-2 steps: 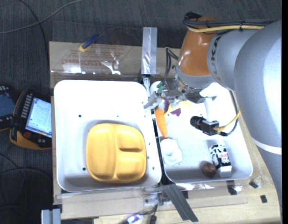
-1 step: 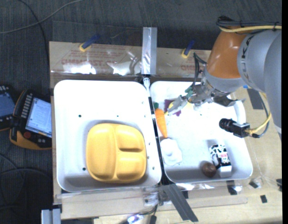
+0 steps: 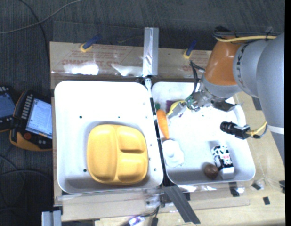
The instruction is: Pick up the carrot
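The approach step is in hand: the pincer (image 3: 185, 105) hovers just right of the carrot (image 3: 162, 123). Whether it is released or clenched, one cannot tell. Next it must descend onto the carrot.

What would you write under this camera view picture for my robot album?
Gripper hovers by the carrot in the right bin; yellow tray sits in the left bin.

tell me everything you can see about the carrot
The carrot is plain orange with a smooth, toy-like look and a bit of green at its far end. It lies flat along the left wall of the right bin, lengthwise. Its near end meets a white object. The hand is to its right, apart from it.
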Action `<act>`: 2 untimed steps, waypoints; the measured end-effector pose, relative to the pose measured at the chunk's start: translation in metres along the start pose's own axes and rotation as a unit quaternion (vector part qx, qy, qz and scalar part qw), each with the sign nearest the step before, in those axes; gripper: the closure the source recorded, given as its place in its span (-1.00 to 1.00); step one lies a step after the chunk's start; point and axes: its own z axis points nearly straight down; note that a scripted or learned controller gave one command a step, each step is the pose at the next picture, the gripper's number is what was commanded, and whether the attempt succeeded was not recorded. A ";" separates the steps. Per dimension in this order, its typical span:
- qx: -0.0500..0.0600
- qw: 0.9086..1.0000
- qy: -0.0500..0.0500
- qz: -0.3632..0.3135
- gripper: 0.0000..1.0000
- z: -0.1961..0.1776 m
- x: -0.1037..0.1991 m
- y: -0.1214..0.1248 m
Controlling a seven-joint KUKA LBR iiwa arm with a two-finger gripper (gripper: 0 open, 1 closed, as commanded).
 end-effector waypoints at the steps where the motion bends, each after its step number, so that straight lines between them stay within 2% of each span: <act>1: 0.000 1.000 0.001 0.015 -1.00 -0.048 0.082 -0.008; 2: 0.000 1.000 0.001 0.015 -1.00 -0.048 0.082 -0.008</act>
